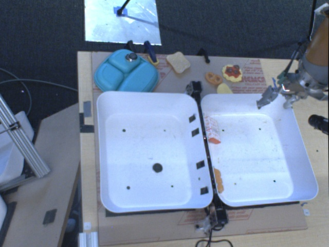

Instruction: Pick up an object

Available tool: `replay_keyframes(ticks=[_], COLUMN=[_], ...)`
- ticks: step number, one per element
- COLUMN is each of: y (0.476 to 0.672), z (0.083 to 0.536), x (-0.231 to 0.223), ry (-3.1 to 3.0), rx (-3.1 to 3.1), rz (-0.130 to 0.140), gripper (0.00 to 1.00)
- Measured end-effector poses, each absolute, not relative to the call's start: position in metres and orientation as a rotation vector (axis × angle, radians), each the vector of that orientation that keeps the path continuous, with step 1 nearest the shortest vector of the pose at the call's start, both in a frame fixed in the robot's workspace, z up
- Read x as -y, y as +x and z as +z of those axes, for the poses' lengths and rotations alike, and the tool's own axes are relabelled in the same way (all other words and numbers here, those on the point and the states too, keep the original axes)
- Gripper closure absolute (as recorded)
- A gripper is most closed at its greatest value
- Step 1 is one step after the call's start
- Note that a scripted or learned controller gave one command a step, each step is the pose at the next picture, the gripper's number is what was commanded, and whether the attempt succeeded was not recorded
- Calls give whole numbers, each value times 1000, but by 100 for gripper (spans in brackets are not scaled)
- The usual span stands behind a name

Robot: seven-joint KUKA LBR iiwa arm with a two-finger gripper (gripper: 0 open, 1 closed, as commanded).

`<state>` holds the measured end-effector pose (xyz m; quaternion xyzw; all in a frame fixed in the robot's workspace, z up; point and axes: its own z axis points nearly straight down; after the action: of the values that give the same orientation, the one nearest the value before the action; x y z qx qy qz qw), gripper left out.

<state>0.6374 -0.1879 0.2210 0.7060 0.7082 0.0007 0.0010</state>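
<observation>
The red-and-white packet (213, 131) lies at the left edge of your right bin (288, 153), just right of centre frame, while your gripper (278, 95) hangs well apart over that bin's upper right rim, fingers spread and holding nothing.

dark carpeted floor (41, 30), shiny metal sheet (122, 13) beyond the wooden bench (87, 86), aluminium rail (20, 143) left
</observation>
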Motion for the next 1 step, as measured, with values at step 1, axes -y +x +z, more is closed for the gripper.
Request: replay_keyframes(ticks=[1], y=[648], z=[183], x=[18], ry=[2204], rx=[-2246], rz=[8], gripper=[0])
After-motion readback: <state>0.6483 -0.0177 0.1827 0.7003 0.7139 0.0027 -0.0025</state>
